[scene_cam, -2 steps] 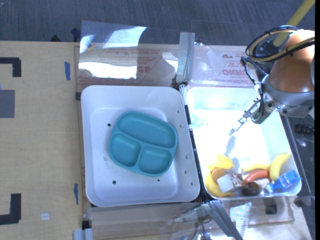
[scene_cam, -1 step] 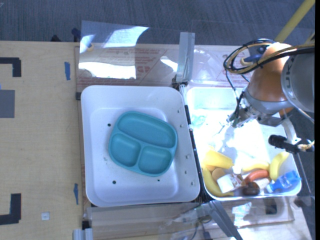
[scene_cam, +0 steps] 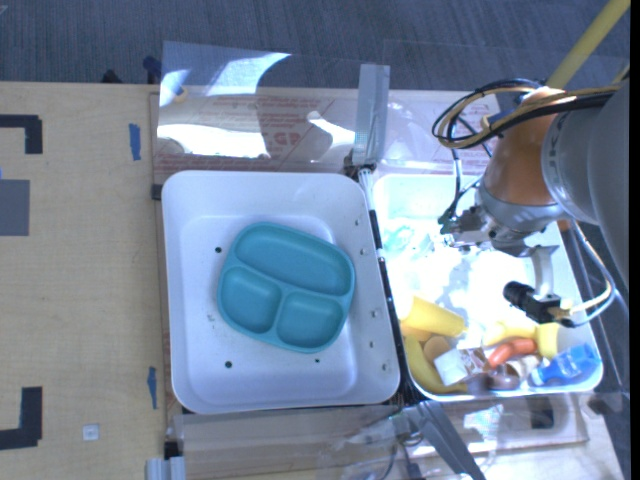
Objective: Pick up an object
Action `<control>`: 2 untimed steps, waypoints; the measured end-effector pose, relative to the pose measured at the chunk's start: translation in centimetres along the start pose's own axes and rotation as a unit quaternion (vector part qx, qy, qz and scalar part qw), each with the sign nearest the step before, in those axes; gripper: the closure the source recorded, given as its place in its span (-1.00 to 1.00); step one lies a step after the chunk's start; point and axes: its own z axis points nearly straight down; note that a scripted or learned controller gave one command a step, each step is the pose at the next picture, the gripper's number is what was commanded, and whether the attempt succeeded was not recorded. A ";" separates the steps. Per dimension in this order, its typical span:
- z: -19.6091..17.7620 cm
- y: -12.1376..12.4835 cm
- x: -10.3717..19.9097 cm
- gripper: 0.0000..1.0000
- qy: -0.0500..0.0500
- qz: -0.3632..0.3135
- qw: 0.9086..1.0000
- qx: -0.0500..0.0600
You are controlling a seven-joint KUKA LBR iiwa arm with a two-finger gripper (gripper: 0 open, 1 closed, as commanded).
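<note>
Camera view looks down on a pale wooden bench point(scene_cam: 70, 268) carrying two shallow, glossy white bins with rounded corners. Left bin point(scene_cam: 190, 218) holds a smooth teal plastic divided plate point(scene_cam: 287, 286), three compartments, lying flat near the middle with bare floor all around it. Right bin point(scene_cam: 415, 203) has its upper half open, while small objects crowd its lower edge: a yellow wedge-shaped block point(scene_cam: 432, 318), an orange carrot-like piece point(scene_cam: 510, 349), a blue crinkled item point(scene_cam: 562, 366). Grey arm point(scene_cam: 590, 158) with its orange band hangs above this bin's upper right; gripper point(scene_cam: 462, 230) fingers are too dark to judge, cannot tell their spread
</note>
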 end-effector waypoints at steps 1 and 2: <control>-0.1 -7.3 -1.6 -1.00 -0.001 -0.129 0.992 0.000; -6.6 -12.6 -7.7 -1.00 -0.004 -0.221 0.975 -0.002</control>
